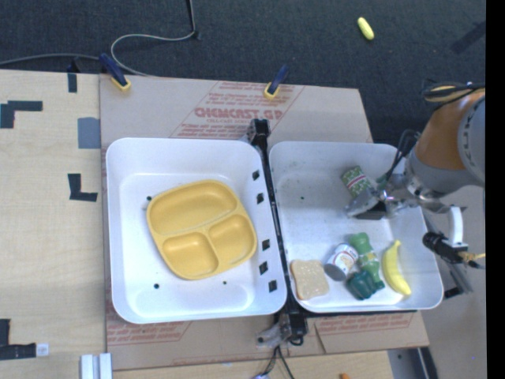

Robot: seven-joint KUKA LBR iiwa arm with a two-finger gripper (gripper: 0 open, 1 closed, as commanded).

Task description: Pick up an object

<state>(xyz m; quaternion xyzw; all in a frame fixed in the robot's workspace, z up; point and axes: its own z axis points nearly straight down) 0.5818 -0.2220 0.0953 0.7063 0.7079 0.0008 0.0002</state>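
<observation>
My gripper (364, 206) is low in the right bin (316, 160), reaching in from the right just below a small green-and-white can (357, 181) that lies on its side. It is close to the can, and nothing shows held in it. Nearer the front of this bin lie a banana (393, 268), a green toy bottle (364, 268), a small round tin with a red label (342, 259) and a slice of bread (309, 279).
The left bin (126, 212) holds a yellow divided plate (202, 227). A black divider (267, 212) joins the two bins. The arm's grey body with its orange band (442, 136) hangs over the right bin's right rim. Cardboard lies under both bins.
</observation>
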